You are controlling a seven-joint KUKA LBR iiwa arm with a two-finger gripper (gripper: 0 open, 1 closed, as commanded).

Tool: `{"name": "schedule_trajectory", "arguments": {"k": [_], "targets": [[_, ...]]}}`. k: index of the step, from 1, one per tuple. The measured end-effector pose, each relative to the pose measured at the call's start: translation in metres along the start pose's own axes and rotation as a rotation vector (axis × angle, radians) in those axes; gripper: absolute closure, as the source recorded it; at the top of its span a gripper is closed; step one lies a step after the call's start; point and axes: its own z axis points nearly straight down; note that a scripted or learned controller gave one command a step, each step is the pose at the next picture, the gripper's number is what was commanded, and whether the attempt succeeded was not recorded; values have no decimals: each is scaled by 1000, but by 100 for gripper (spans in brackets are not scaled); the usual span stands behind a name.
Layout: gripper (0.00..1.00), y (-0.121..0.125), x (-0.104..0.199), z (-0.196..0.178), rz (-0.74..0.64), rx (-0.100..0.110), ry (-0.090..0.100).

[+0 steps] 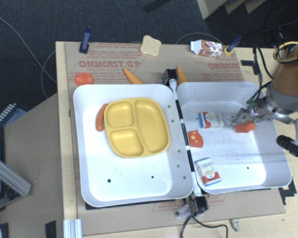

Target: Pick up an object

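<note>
My gripper (244,119) reaches in from the right and sits low over the upper right part of the right bin (268,175). A small red-orange piece (246,128) lies right under its tip, touching or nearly touching it. Whether the piece is gripped I cannot tell. To the left of the gripper lies a small white and blue carton (210,119). Another red-orange piece (195,139) rests near the bin's left wall, and a second small carton (207,171) lies at the bin's front left.
The left bin (89,172) holds a yellow divided plate (137,127) and a sausage (100,118) beside it. Behind the bins lie a bread slice (150,45), two carrots (132,77), a red disc (83,78) and a carton (206,48).
</note>
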Motion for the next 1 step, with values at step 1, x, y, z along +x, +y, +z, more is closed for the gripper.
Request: {"name": "schedule_trajectory", "arguments": {"k": [1], "targets": [[100, 47, 96, 11, -2, -2, 2]]}}
